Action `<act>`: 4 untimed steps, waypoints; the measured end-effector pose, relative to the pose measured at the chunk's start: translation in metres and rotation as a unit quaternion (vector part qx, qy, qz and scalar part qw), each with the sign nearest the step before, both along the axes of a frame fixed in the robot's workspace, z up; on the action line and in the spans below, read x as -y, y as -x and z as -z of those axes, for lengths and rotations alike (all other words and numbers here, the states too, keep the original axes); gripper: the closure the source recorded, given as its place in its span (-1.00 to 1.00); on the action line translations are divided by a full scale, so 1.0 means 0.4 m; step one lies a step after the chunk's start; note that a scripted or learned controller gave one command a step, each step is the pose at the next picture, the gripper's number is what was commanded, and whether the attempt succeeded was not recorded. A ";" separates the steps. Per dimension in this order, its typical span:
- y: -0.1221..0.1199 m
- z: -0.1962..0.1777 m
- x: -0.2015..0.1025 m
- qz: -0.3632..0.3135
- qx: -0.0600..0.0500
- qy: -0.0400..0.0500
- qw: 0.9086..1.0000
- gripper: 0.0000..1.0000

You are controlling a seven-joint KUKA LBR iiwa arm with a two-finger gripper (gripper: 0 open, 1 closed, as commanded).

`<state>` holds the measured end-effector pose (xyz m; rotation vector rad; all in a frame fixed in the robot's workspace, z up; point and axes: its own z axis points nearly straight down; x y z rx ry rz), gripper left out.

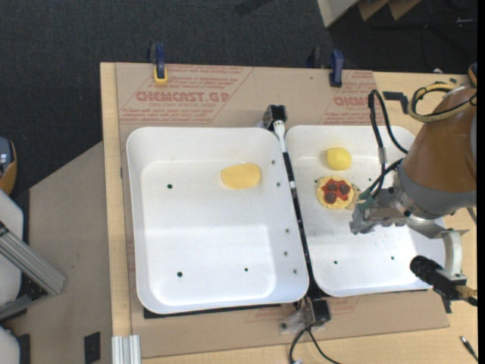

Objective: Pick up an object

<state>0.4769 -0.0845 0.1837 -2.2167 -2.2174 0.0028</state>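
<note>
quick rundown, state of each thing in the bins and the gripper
yellow flat piece: lying flat in the left bin, apart from everything
yellow ball: resting in the right bin, near its far wall
round red-topped piece: lying flat just in front of the ball
gripper: low over the right bin, beside the red-topped piece, nothing seen in it

A brown bench board (227,89) printed with red lettering is carrying two shallow white bins side by side, the left bin (151,226) and right bin (364,279) touching, with two blue clamps (158,54) gripping its far edge.
</note>
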 end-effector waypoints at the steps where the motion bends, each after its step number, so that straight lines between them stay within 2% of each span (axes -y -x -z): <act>1: -0.094 -0.459 -0.010 -0.002 0.014 0.003 1.000 1.00; 2: -0.003 -0.093 0.025 0.002 -0.005 0.000 1.000 1.00; 3: -0.007 -0.284 0.118 0.002 0.007 0.004 1.000 1.00; 4: -0.004 -0.153 0.108 0.001 0.000 0.001 1.000 1.00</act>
